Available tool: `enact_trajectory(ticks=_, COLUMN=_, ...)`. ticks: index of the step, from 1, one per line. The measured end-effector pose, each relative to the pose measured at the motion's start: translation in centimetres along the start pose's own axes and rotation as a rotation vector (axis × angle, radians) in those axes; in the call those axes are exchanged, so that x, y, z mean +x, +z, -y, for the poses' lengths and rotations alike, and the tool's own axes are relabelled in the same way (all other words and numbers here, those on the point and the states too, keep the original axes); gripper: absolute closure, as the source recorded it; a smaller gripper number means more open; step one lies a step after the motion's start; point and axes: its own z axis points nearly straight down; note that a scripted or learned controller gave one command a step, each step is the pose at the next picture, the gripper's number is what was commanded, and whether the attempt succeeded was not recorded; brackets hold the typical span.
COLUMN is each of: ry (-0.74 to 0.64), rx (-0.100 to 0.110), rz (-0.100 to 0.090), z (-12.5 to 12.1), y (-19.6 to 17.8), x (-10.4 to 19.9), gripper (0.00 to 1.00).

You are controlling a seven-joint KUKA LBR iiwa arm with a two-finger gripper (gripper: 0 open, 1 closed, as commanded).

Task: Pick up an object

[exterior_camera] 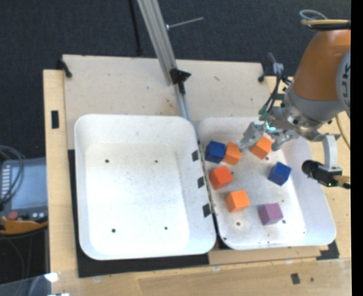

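Observation:
The right bin [311,227] holds several small blocks. My gripper [265,142] hangs over the bin's back part, and an orange block [262,147] sits between its two grey fingers, which are shut on it. Just to the left lie a blue cube [215,151] and another orange block [232,155], touching each other. Further forward are a red-orange block [220,176], an orange block [237,200] and a purple block [270,213]. A second blue cube [279,173] lies right of the held block.
The left bin [83,165] stands beside the right one, their rims meeting at the middle. A slanted metal post [160,36] rises from the bench behind the bins. The orange-banded arm [320,66] comes in from the right.

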Motion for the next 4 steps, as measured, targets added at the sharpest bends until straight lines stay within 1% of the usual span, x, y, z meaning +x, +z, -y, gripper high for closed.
enact_trajectory(ticks=1, ry=0.001, rx=-0.005, rz=0.0, z=-0.1, y=-0.2, x=0.0, gripper=0.0)
enact_trajectory(ticks=2, ry=0.005, rx=0.0, rz=0.003, z=-0.9, y=4.7, x=-0.7, gripper=0.0)
enact_trajectory(ticks=3, ry=0.005, rx=0.001, rz=0.002, z=0.2, y=9.9, x=-1.1, gripper=0.0)
enact_trajectory(ticks=4, ry=0.003, rx=-0.015, rz=0.005, z=-0.1, y=12.3, x=-1.2, gripper=0.0)
